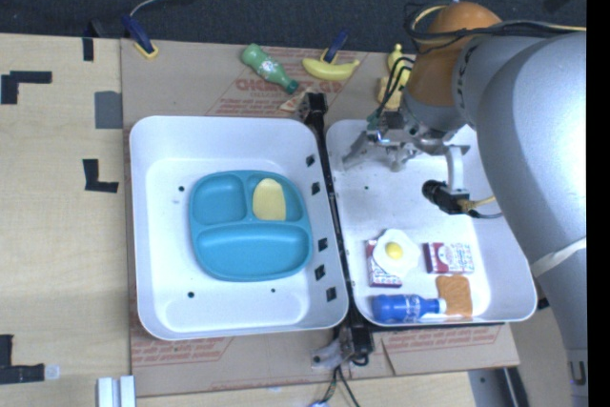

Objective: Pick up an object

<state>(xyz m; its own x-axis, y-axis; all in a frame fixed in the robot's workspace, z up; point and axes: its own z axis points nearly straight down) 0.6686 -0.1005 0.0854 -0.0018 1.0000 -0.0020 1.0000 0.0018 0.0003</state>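
In the right bin (496, 300), several small items lie near the front: a fried-egg toy (393, 252) on top of a red and white carton (380, 275), a second red and white packet (449, 256), a blue bottle (403, 307) lying on its side, and an orange slice (456, 296). My gripper (376, 157) hangs over the bare back part of this bin, well behind those items. Its fingers (355, 154) are spread open with nothing between them.
The left bin (162, 157) holds a blue divided plate (238, 238) with a yellow piece (269, 200) in one compartment. Behind the bins, a green bottle (267, 67), a banana (330, 68) and a yellow item (392, 76) lie on the cardboard. The arm's bulk covers the right side.
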